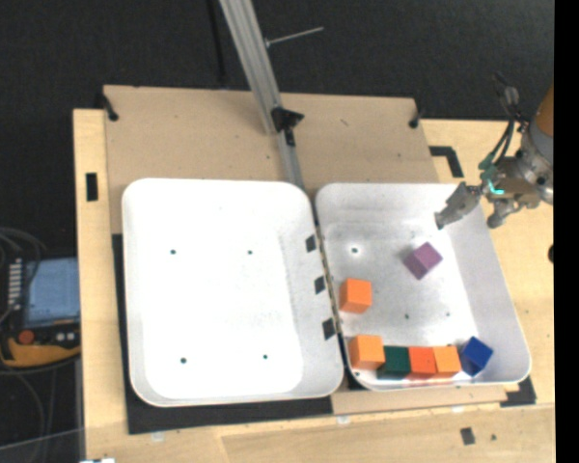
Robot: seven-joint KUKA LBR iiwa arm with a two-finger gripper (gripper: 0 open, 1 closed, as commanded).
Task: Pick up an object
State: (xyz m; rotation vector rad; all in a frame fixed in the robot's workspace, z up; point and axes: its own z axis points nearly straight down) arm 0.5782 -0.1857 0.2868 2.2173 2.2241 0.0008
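Observation:
The right bin point(386, 210) holds a purple cube point(425, 259) near its middle and an orange cube point(356, 295) by its left wall. Along its front wall runs a row of blocks: orange point(368, 351), green point(397, 361), orange point(423, 361), orange point(447, 360), then a blue cube point(476, 354) at the right end. My gripper point(478, 207) hangs over the bin's back right corner, up and to the right of the purple cube. Its two fingers are spread apart with nothing between them.
The left bin point(222, 287) lies beside the right one. A slanted metal rail point(256, 56) rises from behind the bins' shared edge. Black clips point(318, 283) sit along the divide. A blue device point(53, 292) and cables lie off the bench's left.

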